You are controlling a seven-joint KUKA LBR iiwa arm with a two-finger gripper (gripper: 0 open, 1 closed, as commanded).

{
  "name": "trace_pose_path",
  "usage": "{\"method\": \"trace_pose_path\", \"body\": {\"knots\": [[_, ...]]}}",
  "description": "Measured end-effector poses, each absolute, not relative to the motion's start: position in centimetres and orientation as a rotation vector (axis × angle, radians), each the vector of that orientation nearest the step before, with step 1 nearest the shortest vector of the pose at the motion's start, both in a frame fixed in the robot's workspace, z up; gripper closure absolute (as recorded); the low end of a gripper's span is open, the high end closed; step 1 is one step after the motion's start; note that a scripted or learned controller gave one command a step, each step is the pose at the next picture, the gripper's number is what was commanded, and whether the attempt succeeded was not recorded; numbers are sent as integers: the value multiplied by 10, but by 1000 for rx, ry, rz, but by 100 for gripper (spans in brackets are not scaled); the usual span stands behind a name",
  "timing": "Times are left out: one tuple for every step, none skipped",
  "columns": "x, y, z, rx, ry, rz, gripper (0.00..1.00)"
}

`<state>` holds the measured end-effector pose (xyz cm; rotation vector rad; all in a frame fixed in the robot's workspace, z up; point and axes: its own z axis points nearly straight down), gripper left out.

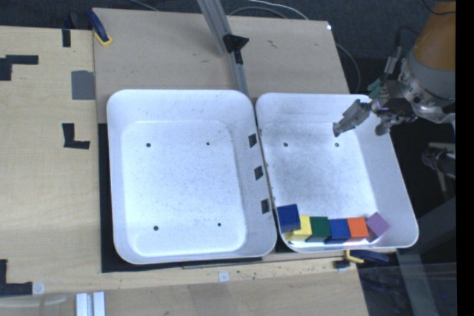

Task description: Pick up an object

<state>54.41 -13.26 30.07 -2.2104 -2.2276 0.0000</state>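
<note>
Several small blocks lie in a row along the near wall of the right bin [385, 159]: a blue block [287, 216] atop a yellow one [301, 232], then a green block [319, 227], another blue block [339, 229], an orange block [358, 227] and a purple block [377, 223]. My gripper [361, 127] hangs over the far right part of this bin, well away from the blocks. Its fingers are spread open with nothing between them.
The left bin [118, 159] sits beside the right one. A slanted metal post [211, 4] rises behind the bins. Black clips [258, 172] line the seam between the bins. A yellow and blue tool [100, 29] lies at the bench's far left.
</note>
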Motion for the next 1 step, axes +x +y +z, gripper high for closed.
{"method": "trace_pose_path", "body": {"knots": [[487, -143, 322, -2223, -2221, 0, 0]]}}
